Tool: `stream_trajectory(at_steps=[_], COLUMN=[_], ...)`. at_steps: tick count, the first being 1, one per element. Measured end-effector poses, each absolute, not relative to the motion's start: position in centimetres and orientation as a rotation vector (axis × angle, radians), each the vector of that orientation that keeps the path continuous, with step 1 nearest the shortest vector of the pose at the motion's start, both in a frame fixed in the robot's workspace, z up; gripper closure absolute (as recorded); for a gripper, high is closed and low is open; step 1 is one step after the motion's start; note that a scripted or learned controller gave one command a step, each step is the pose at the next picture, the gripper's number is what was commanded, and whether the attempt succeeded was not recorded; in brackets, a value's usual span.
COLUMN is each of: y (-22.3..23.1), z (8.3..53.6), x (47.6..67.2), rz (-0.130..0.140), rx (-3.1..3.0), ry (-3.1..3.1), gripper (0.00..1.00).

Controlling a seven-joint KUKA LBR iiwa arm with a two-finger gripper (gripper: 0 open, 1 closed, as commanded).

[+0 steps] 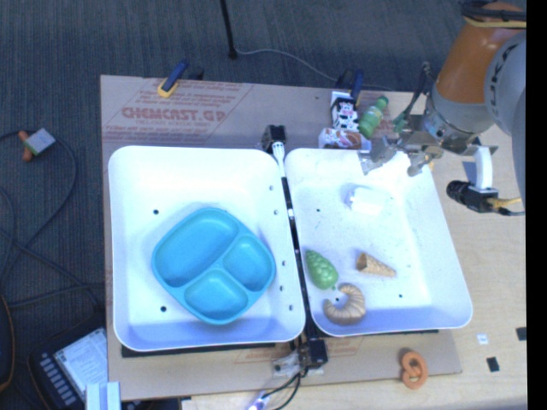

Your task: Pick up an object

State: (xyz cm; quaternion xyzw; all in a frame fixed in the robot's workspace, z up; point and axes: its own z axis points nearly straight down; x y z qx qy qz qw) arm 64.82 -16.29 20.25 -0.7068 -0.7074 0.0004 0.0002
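The right bin (444, 267) holds several small objects. A white crumpled piece (364, 197) lies toward its far side, and a green leafy toy (322, 269), a tan cone-shaped piece (374, 266) and a curled beige shrimp-like toy (346, 305) lie near its front. My gripper (391, 164) hangs over the far rim of this bin, up and to the right of the white piece. It is open, its two grey fingers (369, 162) are spread apart, and nothing sits between them.
A blue divided plate (214, 264) lies in the left bin (137, 178). Behind the right bin stand a green bottle (372, 118) and a small printed box (344, 114). A pretzel-shaped toy (414, 367) lies on the bench in front.
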Motion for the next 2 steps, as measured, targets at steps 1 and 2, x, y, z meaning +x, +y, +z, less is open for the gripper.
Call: stream_trajectory(at_steps=[1,2], y=[-11.35,-11.41], z=[11.14,10.85], x=[63.77,62.82], rz=[-0.016,-0.018], rx=[-2.235,-2.237], ry=[-2.240,-2.241], gripper=[0.00,0.00])
